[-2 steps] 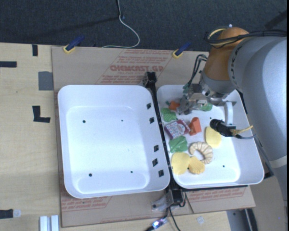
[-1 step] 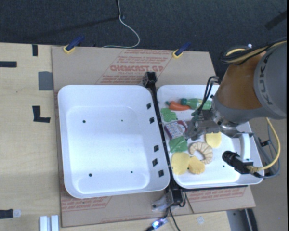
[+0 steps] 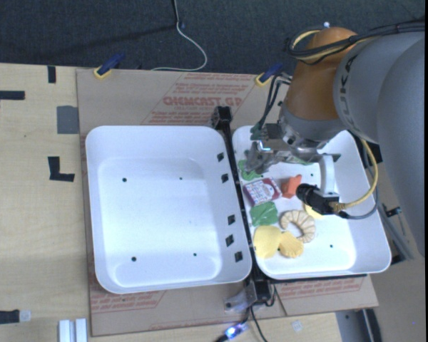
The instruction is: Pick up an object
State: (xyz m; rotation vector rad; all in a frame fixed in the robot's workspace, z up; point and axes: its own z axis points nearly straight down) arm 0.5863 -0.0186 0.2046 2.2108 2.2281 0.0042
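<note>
Your gripper (image 3: 255, 155) hangs low over the right bin (image 3: 357, 258), near its left wall; whether its jaws are apart, you cannot tell. Toys crowd beneath: a green piece (image 3: 264, 213), a yellow piece (image 3: 269, 241), a ring-shaped toy (image 3: 298, 223). Packed neighbours could make a grasp slip.

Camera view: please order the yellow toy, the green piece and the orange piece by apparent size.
1. Yellow toy, largest.
2. Green piece.
3. Orange piece, smallest, though the gripper may hide part of it.
</note>
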